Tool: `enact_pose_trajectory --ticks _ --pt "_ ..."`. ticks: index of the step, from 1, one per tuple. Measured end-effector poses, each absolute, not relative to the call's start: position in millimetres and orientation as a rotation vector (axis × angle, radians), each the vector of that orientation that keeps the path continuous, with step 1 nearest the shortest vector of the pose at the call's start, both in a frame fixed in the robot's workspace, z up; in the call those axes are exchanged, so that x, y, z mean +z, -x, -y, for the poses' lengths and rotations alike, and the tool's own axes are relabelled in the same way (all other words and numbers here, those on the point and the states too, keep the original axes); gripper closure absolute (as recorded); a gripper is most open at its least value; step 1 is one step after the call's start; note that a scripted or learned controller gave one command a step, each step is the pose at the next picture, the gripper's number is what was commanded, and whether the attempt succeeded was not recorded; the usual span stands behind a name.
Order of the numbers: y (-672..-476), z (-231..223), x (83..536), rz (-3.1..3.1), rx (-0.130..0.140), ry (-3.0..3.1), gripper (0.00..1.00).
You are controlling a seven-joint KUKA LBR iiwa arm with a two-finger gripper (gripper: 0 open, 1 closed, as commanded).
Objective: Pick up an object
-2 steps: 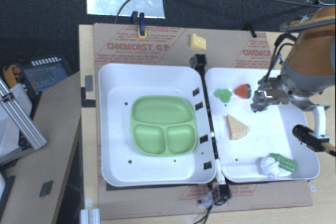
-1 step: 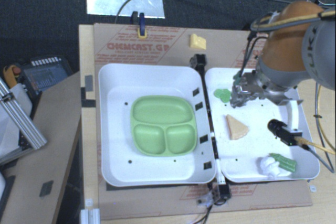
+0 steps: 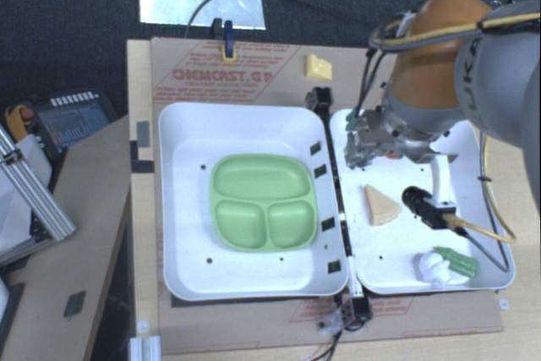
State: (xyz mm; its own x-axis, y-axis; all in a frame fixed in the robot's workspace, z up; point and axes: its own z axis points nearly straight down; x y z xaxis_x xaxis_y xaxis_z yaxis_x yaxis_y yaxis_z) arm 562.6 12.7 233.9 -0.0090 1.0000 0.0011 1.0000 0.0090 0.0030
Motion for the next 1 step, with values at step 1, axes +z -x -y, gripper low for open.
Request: enact_pose_trajectory --ticks 1 --pt "-579.4 -70.0 240.4 -2.231 0.006 -2.21 1.0"
